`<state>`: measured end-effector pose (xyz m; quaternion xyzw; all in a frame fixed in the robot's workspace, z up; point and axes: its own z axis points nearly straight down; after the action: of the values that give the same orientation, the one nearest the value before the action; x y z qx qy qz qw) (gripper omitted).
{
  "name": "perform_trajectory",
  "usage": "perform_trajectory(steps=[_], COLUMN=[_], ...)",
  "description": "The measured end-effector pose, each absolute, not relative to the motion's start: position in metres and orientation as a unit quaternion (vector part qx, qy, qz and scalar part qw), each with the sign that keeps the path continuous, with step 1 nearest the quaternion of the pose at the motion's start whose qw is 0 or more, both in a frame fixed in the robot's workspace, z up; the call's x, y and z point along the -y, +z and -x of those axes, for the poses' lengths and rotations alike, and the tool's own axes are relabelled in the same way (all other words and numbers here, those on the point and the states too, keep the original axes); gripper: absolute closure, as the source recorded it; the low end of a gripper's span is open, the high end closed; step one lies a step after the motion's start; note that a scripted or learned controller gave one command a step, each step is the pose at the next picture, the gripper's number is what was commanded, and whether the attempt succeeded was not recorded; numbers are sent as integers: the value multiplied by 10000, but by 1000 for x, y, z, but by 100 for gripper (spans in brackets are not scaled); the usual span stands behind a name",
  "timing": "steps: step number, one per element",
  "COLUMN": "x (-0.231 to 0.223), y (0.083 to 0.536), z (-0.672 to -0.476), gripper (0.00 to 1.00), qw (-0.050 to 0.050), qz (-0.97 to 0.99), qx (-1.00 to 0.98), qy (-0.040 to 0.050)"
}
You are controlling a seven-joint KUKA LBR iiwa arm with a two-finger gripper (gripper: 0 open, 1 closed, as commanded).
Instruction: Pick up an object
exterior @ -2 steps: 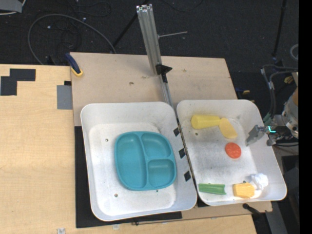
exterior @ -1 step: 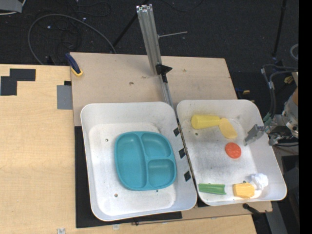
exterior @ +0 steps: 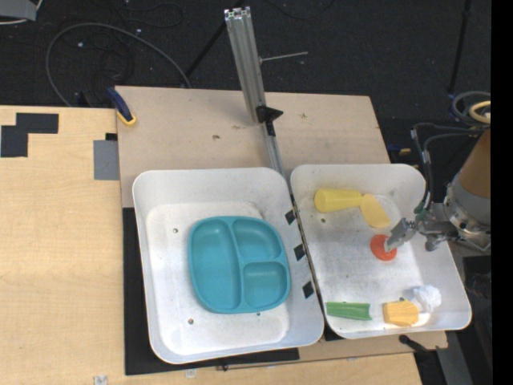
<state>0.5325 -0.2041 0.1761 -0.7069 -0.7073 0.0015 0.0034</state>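
**A:** So, where is the claw (exterior: 398,236) right now?

**B:** Low over the right bin (exterior: 353,291), near that bin's right wall. The grey arm (exterior: 473,191) comes in from the right edge. The tips sit just above a small red round piece (exterior: 384,249), touching it or nearly so.

**A:** Is it gripping that red piece?

**B:** I cannot tell. The tips are small and blurred, so whether they are wide, narrow or holding anything is unclear.

**A:** What else lies around it?

**B:** Up and to the left of the claw, a yellow bottle (exterior: 339,200) lies on its side. Its long axis runs left to right, with the far end toward the claw, where it meets a paler yellow lump (exterior: 374,210).

**A:** And below?

**B:** Below the claw, near the bin's front edge, a green block (exterior: 348,310) lies flat with its long axis left to right. Just right of it sit a yellow-orange block (exterior: 400,314) and a crumpled white thing (exterior: 426,297).

**A:** The other bin?

**B:** Well to the left of the claw, the left bin (exterior: 160,215) holds a blue divided tray (exterior: 238,263).
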Motion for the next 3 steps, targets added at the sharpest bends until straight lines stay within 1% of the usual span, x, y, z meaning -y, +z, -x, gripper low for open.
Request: perform_trajectory(steps=[1, 2, 3], x=[194, 195, 193], y=[120, 94, 106], z=[-534, -537, -540], gripper=[0, 0, 100], qw=[39, 6, 0], qz=[7069, 7071, 7075], qx=[7073, 7071, 7067], qy=[15, -11, -55])
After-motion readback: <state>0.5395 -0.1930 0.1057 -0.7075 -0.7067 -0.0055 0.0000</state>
